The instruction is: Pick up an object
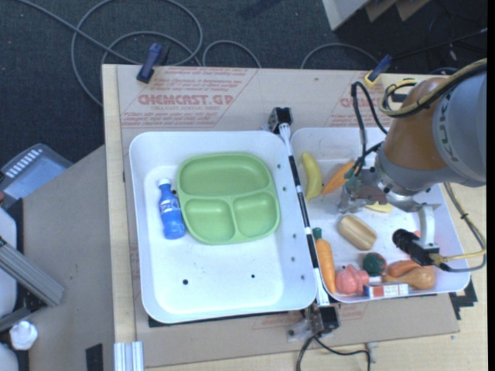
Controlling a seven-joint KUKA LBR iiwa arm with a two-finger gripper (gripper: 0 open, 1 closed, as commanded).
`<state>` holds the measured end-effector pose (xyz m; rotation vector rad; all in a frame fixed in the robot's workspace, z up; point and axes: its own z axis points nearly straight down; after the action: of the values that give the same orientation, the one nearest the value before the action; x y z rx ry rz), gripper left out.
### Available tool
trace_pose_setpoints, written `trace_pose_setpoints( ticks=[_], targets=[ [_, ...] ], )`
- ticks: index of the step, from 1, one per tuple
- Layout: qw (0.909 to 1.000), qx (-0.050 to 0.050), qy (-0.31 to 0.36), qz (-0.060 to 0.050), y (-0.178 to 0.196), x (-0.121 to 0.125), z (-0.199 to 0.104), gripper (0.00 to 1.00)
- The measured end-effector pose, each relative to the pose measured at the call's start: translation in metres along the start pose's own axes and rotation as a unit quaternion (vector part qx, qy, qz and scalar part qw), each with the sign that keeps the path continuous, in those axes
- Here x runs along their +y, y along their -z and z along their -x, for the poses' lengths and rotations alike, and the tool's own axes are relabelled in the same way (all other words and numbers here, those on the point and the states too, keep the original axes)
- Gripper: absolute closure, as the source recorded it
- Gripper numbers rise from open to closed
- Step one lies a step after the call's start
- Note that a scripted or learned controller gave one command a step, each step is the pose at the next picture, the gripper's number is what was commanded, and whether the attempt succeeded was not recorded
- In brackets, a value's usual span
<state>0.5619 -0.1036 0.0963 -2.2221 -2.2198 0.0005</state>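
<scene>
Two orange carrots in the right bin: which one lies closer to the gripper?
The orange carrot lying slantwise beside the yellow banana, just left of the gripper. The other orange carrot lies farther off along the bin's left wall, near its front.

Dark carpet floor (54, 68) strewn with grey cables (139, 22) — plywood bench (224, 91), blue clamp (151, 60) at its edge

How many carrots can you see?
2. One carrot lies along the right bin's left wall; another carrot sits beside the banana. The arm may hide more.
</scene>
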Motion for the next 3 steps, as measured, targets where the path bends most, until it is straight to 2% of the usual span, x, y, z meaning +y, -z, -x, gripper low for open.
trace_pose_setpoints(
  ticks=[1,2,3],
  targets=[
    [1.0000,0.000,0.000,0.000,0.000,0.000,0.000,0.00],
    [1.0000,0.000,0.001,0.001,0.089,0.022,-0.029,0.00],
    [1.0000,-0.001,0.000,0.002,0.107,0.043,0.013,0.00]
  ],
)
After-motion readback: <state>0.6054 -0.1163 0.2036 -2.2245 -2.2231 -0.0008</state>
